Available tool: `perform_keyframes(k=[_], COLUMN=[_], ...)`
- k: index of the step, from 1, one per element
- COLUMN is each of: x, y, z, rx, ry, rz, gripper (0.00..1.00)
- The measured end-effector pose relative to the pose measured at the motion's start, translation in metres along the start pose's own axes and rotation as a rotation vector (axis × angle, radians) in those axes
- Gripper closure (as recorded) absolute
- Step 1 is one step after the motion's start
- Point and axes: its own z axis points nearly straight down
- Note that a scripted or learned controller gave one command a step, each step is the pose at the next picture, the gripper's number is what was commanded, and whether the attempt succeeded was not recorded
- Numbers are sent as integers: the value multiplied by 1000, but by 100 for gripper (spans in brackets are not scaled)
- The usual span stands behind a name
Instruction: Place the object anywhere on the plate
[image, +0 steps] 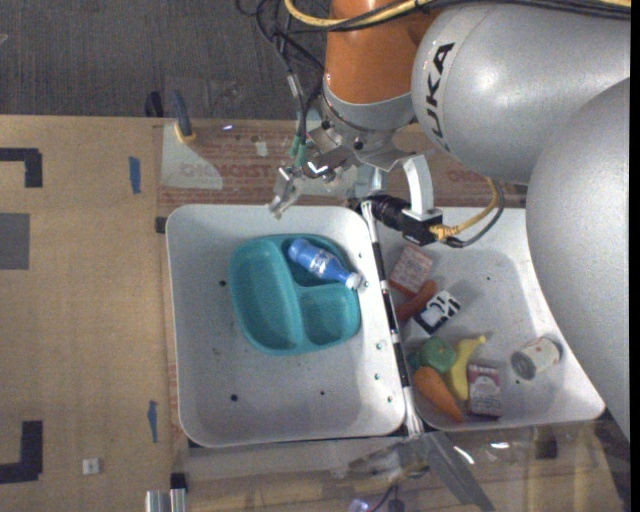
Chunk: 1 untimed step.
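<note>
**Bottle on the plate, gripper hanging above**

My gripper (283, 192) is hovering over the left bin's (200, 380) top rim, and I cannot tell its state. The blue bottle (320, 263) is lying at my five o'clock, resting across the teal plate's (265, 300) upper edge, probably already placed.

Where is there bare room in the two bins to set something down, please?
Left bin: bare floor left of and below the teal plate. The plate's left compartment is free; the bottle lies across its upper right. Right bin: crowded.

Bright, even overhead light; soft shadows, slightly grainy focus.
</note>
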Motion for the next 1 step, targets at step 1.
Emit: perform_keyframes(k=[1], x=[1], y=[2], z=[-11], rx=[-6], ry=[-3], rz=[-3], gripper=[100])
